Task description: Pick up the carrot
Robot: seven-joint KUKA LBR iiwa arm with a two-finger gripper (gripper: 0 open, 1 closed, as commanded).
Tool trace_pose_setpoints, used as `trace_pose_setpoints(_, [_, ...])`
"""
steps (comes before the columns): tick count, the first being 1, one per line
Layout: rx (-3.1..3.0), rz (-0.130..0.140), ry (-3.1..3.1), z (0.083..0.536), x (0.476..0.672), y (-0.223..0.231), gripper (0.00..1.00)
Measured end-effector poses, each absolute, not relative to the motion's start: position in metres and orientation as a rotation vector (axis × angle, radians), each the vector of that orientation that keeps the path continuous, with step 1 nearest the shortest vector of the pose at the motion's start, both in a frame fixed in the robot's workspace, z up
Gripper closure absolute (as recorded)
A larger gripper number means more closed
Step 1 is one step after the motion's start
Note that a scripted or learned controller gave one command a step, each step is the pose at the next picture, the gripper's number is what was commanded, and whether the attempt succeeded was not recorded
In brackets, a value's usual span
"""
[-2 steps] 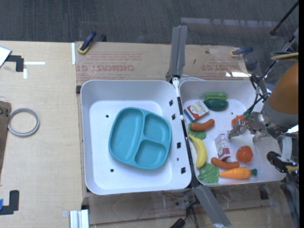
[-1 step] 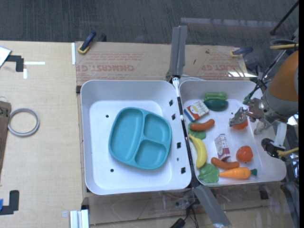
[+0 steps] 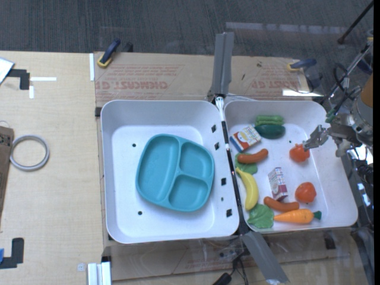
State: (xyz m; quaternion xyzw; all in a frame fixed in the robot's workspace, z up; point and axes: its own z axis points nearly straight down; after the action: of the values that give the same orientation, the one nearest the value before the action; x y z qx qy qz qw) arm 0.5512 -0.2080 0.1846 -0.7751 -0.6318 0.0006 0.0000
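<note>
Your carrot lies on its side along the near edge of the right bin, its green tip pointing toward the bin's right corner. Just beside its blunt end sits a green leafy piece, and a sausage lies right behind it, close enough that you cannot tell whether they touch. A round red tomato sits a little further back, near but apart from the carrot. To the left you see a banana running along the bin's left side, and a small silver packet between the banana and the tomato.

Further back in the same bin you find a second sausage, a small red and white carton, a dark green vegetable at the far end, and a red strawberry-like piece toward the right wall.

The gripper is at the right side of that bin, well apart from the carrot, its tips right at the red piece. You cannot tell from this view whether its fingers are apart or together, or whether they grip anything.

The left bin holds a teal divided plate. On the bench to the left lies a roll of tape.
</note>
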Motion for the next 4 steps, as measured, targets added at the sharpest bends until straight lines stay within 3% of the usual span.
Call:
trace_pose_setpoints(1, [-2.082, 0.003, -2.352, 0.356, 0.559, -0.193, 0.00])
trace_pose_setpoints(2, [-1.979, 0.002, -2.440, 0.259, 0.558, -0.222, 0.00])
trace_pose_setpoints(3, [-2.069, 0.002, -2.363, 0.172, 0.542, -0.222, 0.00])
trace_pose_setpoints(4, [-2.120, -0.009, -2.305, 0.091, 0.479, -0.215, 0.00])
